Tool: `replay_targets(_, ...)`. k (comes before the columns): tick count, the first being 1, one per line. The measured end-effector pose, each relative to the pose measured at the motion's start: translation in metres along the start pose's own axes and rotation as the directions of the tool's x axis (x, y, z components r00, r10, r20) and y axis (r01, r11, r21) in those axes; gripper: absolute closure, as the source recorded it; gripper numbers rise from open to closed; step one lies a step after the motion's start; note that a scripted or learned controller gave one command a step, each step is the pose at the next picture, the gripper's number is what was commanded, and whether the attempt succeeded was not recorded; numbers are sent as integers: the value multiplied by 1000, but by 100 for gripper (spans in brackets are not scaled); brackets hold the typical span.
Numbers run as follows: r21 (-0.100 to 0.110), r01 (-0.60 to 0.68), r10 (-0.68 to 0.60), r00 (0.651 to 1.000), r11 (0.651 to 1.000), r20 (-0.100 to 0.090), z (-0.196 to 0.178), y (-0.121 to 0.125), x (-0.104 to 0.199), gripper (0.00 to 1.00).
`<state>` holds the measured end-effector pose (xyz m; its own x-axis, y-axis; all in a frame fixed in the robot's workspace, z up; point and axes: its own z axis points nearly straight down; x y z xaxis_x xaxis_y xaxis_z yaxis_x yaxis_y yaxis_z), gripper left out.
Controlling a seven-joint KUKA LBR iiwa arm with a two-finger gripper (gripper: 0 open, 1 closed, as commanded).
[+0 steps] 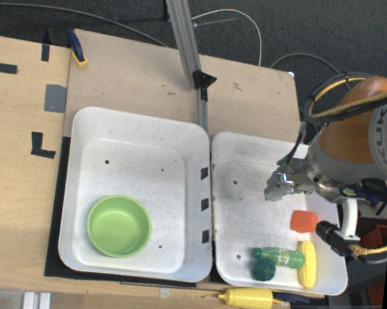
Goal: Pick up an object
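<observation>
While the gripper [278, 186] hangs over the upper half of the right bin [245, 163], its fingers look close together, perhaps shut, with nothing between them. Near that bin's front wall the green bottle [277, 258] lies on its side, long axis left-right, dark cap pointing left, beside an upright-lying yellow banana [307, 263] and an orange block [303, 222].
</observation>
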<state>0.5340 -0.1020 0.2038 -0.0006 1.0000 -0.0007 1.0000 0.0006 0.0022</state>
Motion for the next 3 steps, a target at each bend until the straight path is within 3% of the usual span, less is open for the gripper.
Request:
replay_targets(1, -3, 1, -1, 1000, 1000, 1, -60, 8, -4, 100)
replay_targets(3, 4, 6, -6, 1000, 1000, -2, -60, 6, 97, 100)
